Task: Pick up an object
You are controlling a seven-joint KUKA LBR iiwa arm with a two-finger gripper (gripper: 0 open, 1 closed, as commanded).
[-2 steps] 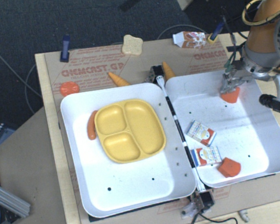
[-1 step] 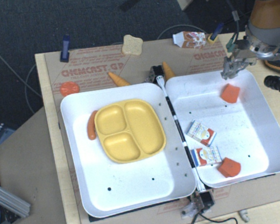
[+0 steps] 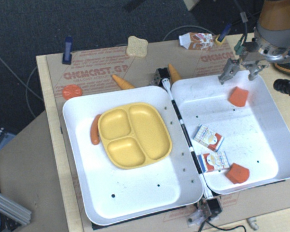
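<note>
Above the right bin's (image 3: 280, 126) far rim, the gripper (image 3: 242, 70) hung with its two fingers spread wide, nothing between them. Just below it an orange block (image 3: 238, 96) lay on the bin floor, apart from the fingers. Nearer the front sat two small cartons (image 3: 208, 137) and a second orange block (image 3: 238, 173) (touching one carton's corner). Across in the left bin (image 3: 91, 190), a yellow divided plate (image 3: 135, 134) rested beside a sausage (image 3: 93, 132)
</note>
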